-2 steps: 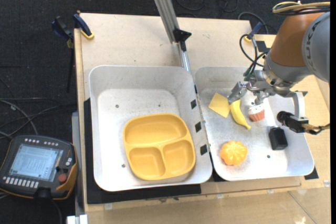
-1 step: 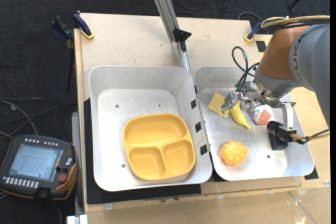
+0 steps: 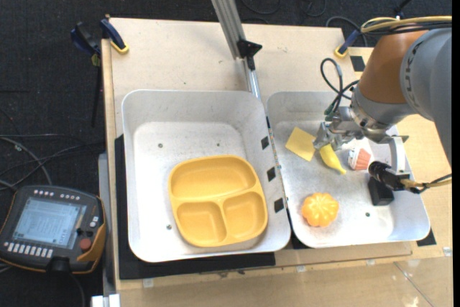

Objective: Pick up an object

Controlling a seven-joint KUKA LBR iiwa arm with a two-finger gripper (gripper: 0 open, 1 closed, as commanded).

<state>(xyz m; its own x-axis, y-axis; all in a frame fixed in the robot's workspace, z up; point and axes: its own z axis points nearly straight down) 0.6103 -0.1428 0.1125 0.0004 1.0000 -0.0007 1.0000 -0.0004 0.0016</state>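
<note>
Arm over the right bin [image 3: 402,226]; gripper [image 3: 329,136] low beside a yellow banana-like object [image 3: 332,159] and yellow wedge [image 3: 301,144], finger state indiscernible. Orange pumpkin [image 3: 320,209] nearer; yellow tray [image 3: 217,199] in left bin [image 3: 144,118].

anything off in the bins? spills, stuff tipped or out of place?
Nothing spilled or broken. The yellow divided tray sits flat in the left bin. In the right bin, the yellow wedge, banana-like piece, orange pumpkin toy and a small white-and-red item lie loose, crowded under the gripper.
</note>
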